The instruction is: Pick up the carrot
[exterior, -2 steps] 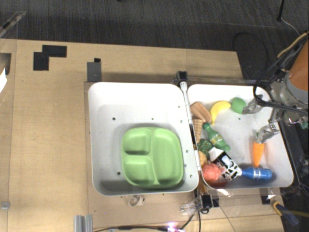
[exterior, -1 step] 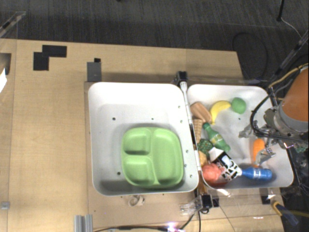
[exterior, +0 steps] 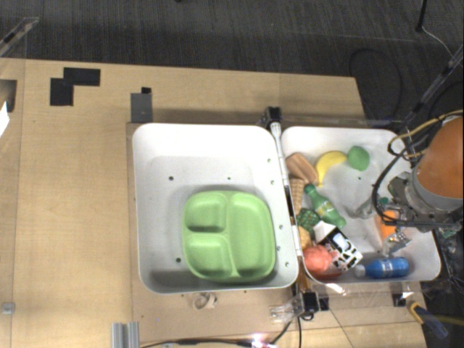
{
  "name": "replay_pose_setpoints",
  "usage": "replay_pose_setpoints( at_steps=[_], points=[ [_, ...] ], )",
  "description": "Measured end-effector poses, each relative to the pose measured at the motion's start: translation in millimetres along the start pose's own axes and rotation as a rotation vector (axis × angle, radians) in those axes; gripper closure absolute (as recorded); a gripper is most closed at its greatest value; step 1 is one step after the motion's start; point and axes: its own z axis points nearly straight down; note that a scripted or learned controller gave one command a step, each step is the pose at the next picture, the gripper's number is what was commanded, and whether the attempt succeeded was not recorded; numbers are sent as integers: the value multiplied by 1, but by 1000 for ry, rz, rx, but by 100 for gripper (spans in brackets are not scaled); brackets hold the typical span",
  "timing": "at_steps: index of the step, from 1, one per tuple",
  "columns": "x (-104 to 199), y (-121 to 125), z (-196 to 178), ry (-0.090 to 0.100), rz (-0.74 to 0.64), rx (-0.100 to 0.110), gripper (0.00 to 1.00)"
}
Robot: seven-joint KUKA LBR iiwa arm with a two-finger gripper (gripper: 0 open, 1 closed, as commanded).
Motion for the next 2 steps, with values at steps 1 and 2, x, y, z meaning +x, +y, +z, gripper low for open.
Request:
replay_pose_setpoints(
  at_steps=[1,2],
  points=[
    [-31,-16,1,2,173,-1,0],
    [-21,-10,1,-1,-94,-2,0]
  ],
)
